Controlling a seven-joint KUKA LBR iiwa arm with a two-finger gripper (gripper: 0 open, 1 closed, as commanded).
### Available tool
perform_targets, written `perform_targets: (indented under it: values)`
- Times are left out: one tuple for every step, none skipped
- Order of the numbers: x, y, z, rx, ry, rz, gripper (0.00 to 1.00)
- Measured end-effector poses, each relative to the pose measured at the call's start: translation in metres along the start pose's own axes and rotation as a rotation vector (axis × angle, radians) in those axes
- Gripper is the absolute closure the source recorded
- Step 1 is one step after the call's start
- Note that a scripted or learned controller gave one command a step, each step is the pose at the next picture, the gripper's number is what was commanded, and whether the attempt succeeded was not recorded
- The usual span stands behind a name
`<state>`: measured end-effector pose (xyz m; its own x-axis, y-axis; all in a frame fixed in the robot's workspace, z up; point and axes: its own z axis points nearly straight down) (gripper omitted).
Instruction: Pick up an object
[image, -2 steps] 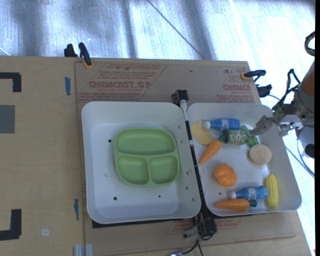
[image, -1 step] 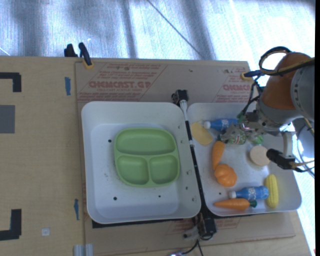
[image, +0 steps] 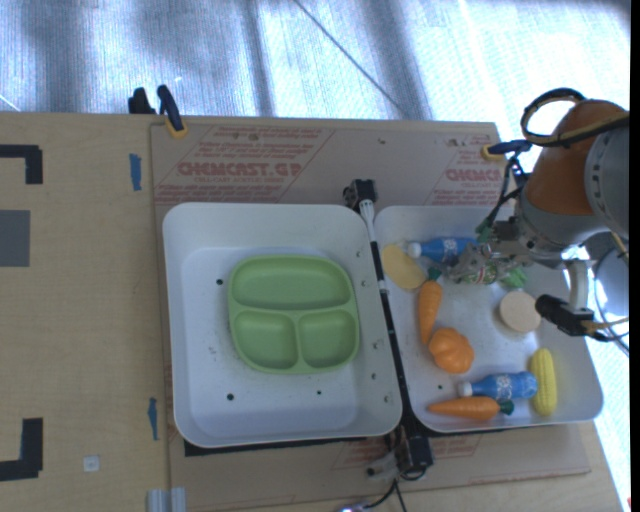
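Orange band and grey wrist reaching in from the right, with the claw (image: 490, 262) low over the upper part of the right bin (image: 590, 395); spread of the claw impossible to tell through the tangle of cable and metal. Nothing visibly gripped. Nearest candidates: blue-and-white bottle (image: 438, 248) just left of the claw, long axis running left to right, and pale yellow round piece (image: 402, 268) touching its left end. Tan disc (image: 519, 311) just below and slightly right. Farther down the bin: upright carrot (image: 428, 308), orange lump (image: 451, 350), second bottle (image: 500, 385), second carrot (image: 464, 407), yellow corn (image: 543, 380) along the right wall. Green divided plate (image: 293, 310) alone in the left bin (image: 185, 330), well apart. Likely best bet the near bottle: short shift leftward, closing across its narrow width rather than along its length.
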<state>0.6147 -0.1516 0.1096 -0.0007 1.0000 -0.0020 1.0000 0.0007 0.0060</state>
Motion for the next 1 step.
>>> perform_targets:
  values:
    - [0.0396,0.0058,-0.0986,0.003,0.002,-0.002,1.00]
